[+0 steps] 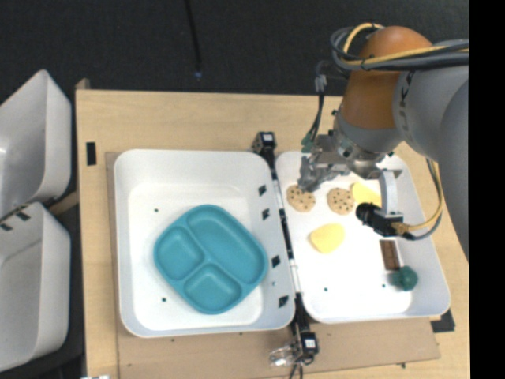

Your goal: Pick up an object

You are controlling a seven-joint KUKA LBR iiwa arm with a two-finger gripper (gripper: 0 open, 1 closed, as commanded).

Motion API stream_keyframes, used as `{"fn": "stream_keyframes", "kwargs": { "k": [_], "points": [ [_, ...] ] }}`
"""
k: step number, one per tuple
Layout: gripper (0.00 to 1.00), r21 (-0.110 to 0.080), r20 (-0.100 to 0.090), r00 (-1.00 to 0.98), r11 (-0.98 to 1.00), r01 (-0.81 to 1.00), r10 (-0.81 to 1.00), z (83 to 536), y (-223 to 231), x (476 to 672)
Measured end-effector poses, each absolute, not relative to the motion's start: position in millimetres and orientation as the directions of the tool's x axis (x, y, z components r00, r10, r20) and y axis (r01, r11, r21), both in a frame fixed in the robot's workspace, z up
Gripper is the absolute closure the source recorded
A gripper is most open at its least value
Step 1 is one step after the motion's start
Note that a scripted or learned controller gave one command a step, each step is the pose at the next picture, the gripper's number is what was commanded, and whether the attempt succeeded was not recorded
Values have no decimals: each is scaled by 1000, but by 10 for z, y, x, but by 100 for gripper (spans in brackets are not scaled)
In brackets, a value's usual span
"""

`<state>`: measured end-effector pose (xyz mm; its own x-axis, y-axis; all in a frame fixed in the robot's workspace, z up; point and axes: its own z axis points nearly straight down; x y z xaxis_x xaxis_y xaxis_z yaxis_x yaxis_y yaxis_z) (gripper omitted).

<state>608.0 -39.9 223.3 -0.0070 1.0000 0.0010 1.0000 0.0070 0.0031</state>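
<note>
Cookie (301,199) beneath tool (309,178), tool's state unclear, second cookie (340,201), yellow piece (327,238) beside.

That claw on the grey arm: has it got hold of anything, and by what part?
It cannot be told. The gripper hangs low over the right white bin, just above the round brown chocolate-chip cookie, but nothing visibly sits between its fingers.

A wooden worktop (99,117) carries two shallow white bins side by side. The left bin (126,212) holds a teal divided plate (209,257), lying flat near its middle. White moulded shapes (31,144) stand beside the worktop's left edge.
</note>
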Motion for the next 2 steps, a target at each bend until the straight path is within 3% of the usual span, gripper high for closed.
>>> {"fn": "stream_keyframes", "kwargs": {
  "k": [2],
  "points": [
    [100, 0, 1, -7, 7, 1000, 1000, 2303, 649, 5980]
  ]
}}
